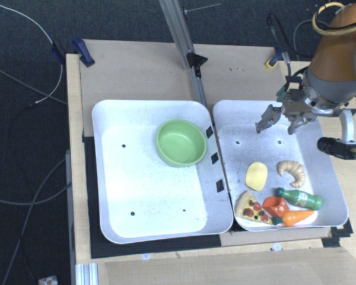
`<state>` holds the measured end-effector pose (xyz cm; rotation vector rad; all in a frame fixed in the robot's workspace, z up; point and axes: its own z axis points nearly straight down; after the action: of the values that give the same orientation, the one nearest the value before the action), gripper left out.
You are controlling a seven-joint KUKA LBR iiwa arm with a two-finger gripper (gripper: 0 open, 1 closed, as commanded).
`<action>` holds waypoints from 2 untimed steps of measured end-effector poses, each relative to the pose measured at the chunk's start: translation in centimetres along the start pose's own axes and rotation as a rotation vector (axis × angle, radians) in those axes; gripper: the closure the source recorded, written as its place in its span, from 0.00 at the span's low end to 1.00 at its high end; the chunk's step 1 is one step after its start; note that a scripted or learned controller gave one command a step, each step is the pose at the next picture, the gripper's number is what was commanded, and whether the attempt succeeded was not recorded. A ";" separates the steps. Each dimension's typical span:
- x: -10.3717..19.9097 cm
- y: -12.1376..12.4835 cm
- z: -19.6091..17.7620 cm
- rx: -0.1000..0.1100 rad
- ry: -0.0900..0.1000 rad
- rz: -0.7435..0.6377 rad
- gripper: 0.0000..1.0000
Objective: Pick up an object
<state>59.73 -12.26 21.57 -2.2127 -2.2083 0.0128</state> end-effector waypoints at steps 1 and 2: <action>-0.4 -1.0 5.3 0.001 0.001 0.000 0.00; 0.0 -1.5 9.9 0.001 0.002 -0.001 0.00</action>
<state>58.07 -12.16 11.72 -2.2105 -2.2075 0.0116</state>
